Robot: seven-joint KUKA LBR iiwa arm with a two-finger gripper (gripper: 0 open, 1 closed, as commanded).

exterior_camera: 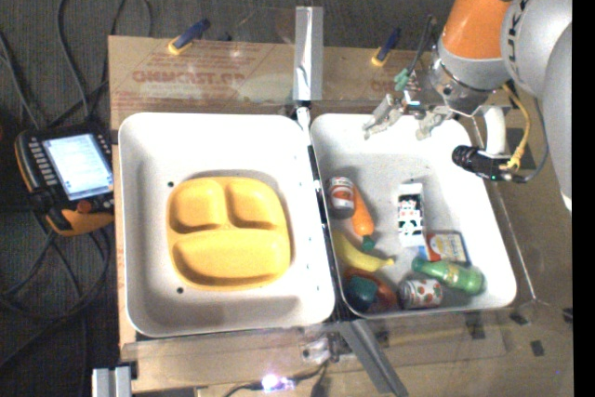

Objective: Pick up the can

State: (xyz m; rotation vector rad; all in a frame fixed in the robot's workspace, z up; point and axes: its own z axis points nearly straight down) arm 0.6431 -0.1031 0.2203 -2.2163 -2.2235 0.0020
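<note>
Two cans lie in the right bin [483, 200]. One red and white can [342, 195] rests against the bin's left wall. A second, red and silver can [420, 293] lies at the front edge beside a green bottle [451, 275]. My gripper [402, 124] hovers over the bin's far edge, well behind both cans. It is open, its fingers [376, 124] spread wide with nothing between them.
Around the cans are an orange carrot [363, 220], a banana [363, 258], a small white carton [410, 212], a red and blue box [448, 246] and a teal and red item [363, 291]. The left bin [139, 200] holds a yellow divided tray [230, 231].
</note>
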